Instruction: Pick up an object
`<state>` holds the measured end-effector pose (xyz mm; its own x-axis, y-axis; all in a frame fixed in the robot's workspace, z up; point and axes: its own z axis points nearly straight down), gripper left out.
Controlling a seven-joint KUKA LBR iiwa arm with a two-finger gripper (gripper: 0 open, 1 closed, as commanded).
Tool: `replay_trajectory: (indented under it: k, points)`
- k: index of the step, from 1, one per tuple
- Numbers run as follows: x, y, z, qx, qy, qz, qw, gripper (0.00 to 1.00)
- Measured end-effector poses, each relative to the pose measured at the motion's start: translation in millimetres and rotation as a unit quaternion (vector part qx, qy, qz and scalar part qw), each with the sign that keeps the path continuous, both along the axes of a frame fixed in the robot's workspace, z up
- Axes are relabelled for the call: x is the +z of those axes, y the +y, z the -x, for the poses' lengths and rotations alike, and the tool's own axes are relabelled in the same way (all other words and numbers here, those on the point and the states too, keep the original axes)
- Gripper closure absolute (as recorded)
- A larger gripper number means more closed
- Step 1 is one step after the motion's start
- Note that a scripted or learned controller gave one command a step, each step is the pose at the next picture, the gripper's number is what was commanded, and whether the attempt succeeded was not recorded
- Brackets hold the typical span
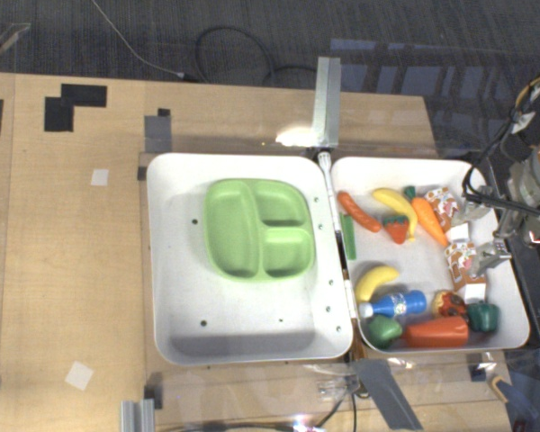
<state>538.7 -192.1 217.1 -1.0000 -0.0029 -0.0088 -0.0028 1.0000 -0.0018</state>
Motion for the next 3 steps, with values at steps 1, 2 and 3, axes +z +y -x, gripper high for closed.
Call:
replay_trajectory:
  k: [1, 2, 3]
  points:
    - [-113, -11, 29, 0.017, -0.007, 0.0026, 0.9998, 0.0]
    - [-120, -12, 35, 0.022, -0.011, 0.0026, 0.9997, 0.0]
    - [-128, 53, -44, 0.094, -0.003, -0.0004, 0.9955, 0.0]
